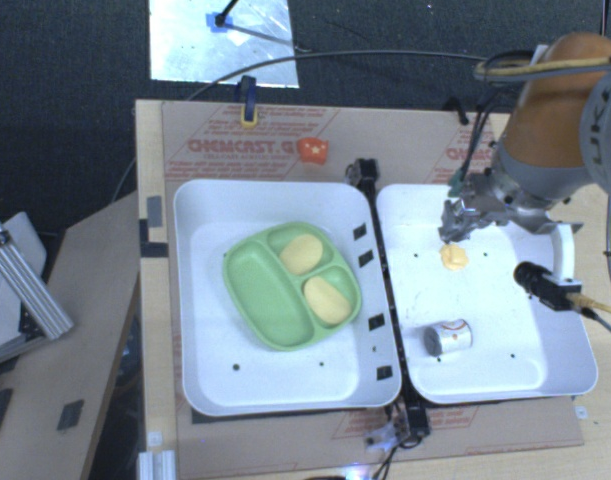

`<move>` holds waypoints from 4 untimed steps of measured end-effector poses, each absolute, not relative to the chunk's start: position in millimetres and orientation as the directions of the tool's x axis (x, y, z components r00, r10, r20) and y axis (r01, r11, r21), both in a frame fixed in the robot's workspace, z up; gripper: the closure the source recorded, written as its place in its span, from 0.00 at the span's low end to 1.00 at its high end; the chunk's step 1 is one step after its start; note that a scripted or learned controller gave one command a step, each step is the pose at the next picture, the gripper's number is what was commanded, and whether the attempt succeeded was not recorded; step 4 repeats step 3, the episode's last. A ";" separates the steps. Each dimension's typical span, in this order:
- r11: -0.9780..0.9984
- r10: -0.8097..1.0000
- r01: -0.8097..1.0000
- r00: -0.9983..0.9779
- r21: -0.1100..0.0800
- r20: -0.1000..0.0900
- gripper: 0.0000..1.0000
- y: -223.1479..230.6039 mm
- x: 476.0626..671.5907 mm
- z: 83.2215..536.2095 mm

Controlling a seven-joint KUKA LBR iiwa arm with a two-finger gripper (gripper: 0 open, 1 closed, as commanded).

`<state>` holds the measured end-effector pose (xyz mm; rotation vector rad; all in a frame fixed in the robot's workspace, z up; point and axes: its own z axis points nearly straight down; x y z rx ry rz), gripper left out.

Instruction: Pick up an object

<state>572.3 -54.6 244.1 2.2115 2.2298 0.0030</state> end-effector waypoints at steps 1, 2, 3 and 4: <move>0.010 1.000 1.000 -0.010 0.003 0.001 1.00 4.2 594.8 241.1; 0.010 1.000 1.000 -0.010 0.003 0.002 1.00 52.0 604.9 243.2; 0.009 1.000 1.000 -0.009 0.003 0.002 1.00 103.2 619.1 239.0; 0.009 1.000 1.000 -0.009 0.003 0.002 1.00 103.2 619.1 239.0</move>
